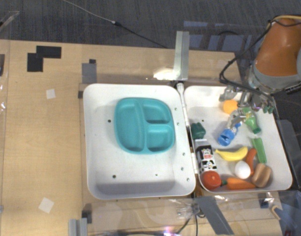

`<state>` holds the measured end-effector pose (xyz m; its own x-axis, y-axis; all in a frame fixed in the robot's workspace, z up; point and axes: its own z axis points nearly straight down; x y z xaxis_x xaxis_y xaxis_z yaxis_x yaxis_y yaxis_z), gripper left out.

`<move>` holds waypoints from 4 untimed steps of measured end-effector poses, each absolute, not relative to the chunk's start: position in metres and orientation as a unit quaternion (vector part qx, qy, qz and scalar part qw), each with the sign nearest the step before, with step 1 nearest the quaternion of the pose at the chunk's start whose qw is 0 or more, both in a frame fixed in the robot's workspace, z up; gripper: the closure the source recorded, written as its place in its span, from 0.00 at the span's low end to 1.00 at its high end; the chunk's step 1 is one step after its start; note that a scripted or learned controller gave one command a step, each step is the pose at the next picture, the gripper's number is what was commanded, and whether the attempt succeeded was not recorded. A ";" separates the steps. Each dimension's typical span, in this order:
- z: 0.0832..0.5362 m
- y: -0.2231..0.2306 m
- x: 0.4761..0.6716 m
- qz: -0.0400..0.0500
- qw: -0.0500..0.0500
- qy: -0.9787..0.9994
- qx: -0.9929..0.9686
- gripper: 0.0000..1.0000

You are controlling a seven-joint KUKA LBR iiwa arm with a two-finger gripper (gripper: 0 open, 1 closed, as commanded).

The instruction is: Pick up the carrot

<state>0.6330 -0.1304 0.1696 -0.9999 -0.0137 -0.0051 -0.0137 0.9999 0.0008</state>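
Landmark: the right bin [283, 146], one of two white bins side by side on the table [37, 151].
Carrot [240, 184]: lying flat along the near wall of the right bin, between a red tomato [211, 179] and a brown potato-like piece [261, 174]; nothing has hold of it.
Hand [249, 103]: hanging over the far part of the right bin, well apart from the carrot; from where I stand I cannot tell how far apart it is set, and I see nothing in it.
Why so placed: the toy food looks tipped into the right bin in a loose heap, so pieces crowd and touch; the carrot ends up wedged low against the wall, which I judge leaves little room beside it.
Count in the right bin: one carrot, one tomato, one banana [232, 154], one white egg [243, 169], one orange [230, 106], one blue piece [226, 136]; the green pieces I cannot count surely.
Left bin [96, 181]: one teal divided plate [143, 124], three compartments.
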 end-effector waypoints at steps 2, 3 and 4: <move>0.111 -0.136 0.670 -0.001 0.010 0.997 0.074 1.00; 0.199 -0.106 0.610 0.000 0.011 0.996 0.088 1.00; 0.093 -0.097 0.602 0.000 0.005 0.984 -0.176 1.00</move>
<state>0.6023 -0.0965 0.0932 -0.9382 -0.3461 -0.0095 -0.3461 0.9382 -0.0027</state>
